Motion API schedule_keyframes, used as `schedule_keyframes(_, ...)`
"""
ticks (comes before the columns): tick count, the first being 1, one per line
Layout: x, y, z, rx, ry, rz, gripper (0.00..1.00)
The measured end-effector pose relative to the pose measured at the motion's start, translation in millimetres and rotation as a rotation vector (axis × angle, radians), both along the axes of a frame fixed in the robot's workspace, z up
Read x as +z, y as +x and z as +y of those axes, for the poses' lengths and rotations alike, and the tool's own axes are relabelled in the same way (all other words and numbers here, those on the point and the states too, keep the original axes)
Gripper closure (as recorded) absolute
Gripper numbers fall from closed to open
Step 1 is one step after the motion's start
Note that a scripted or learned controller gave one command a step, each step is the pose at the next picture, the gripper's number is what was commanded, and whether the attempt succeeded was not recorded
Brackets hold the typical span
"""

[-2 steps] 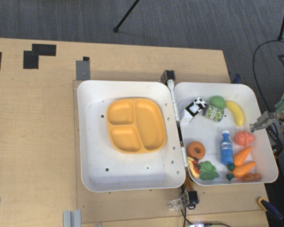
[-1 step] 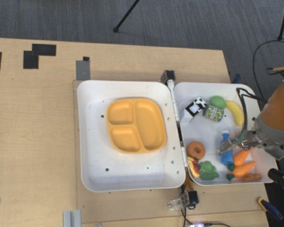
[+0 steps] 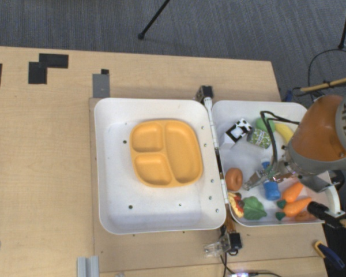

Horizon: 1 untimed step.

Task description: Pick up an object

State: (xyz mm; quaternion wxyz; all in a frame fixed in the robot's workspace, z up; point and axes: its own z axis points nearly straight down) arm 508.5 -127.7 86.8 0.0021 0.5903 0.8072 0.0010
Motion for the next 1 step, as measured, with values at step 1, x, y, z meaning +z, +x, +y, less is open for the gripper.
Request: schedule_keyframes(1,11.6,2.6,0.4,0.001,-0.001,-0.008,1.00)
